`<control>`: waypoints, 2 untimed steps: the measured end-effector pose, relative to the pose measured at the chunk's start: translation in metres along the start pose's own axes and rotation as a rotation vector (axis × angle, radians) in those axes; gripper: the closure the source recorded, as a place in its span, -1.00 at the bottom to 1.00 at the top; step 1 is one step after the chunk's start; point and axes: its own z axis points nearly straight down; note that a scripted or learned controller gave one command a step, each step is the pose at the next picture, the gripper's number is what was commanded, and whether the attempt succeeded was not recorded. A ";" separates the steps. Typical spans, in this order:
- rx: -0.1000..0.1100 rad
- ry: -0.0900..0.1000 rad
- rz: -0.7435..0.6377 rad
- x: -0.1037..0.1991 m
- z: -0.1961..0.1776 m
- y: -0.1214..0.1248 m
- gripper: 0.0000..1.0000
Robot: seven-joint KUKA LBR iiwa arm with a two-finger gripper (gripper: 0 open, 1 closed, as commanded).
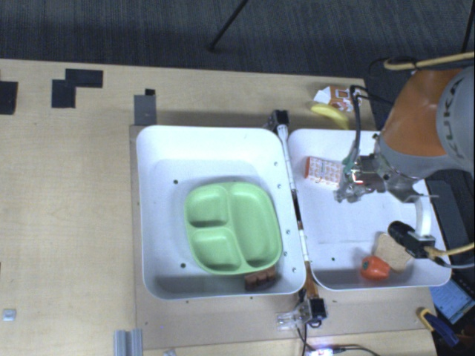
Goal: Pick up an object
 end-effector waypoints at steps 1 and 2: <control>0.001 -0.001 0.001 -0.075 0.007 -0.042 1.00; -0.001 0.002 -0.002 -0.018 -0.020 -0.052 1.00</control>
